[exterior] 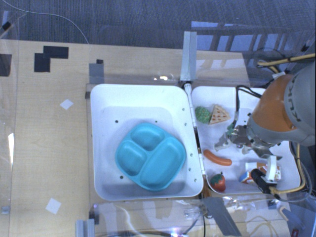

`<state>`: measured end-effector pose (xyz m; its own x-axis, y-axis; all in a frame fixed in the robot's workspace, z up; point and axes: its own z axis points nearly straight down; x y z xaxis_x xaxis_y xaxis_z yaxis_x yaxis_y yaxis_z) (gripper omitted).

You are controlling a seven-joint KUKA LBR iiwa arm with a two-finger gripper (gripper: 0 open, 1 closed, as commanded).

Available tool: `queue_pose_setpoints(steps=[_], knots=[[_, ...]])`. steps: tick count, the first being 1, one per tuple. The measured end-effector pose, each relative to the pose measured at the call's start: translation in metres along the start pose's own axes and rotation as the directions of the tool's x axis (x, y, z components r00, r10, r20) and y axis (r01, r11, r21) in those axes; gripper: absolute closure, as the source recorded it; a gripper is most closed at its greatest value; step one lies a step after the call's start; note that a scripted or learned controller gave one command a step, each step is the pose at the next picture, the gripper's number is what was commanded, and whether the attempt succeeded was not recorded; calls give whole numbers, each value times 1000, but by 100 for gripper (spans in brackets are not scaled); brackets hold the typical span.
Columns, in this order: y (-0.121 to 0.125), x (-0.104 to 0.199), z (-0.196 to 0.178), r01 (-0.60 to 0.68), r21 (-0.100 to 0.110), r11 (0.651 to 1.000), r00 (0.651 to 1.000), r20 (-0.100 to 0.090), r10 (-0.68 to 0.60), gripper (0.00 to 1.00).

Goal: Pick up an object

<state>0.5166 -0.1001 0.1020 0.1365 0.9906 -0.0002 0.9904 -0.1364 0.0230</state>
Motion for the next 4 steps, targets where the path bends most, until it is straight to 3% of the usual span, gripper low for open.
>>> queue_pose_setpoints(steps=[1, 2, 3, 4], knots=[[-21, 6, 11, -42, 3, 999, 999, 2, 42, 0], [-19, 6, 0, -41, -3, 999, 999, 2, 41, 100], [-19, 6, 0, -41, -2, 999, 999, 2, 41, 0], [-25, -2, 11, -2, 9, 1000, 1000, -4, 2, 0]])
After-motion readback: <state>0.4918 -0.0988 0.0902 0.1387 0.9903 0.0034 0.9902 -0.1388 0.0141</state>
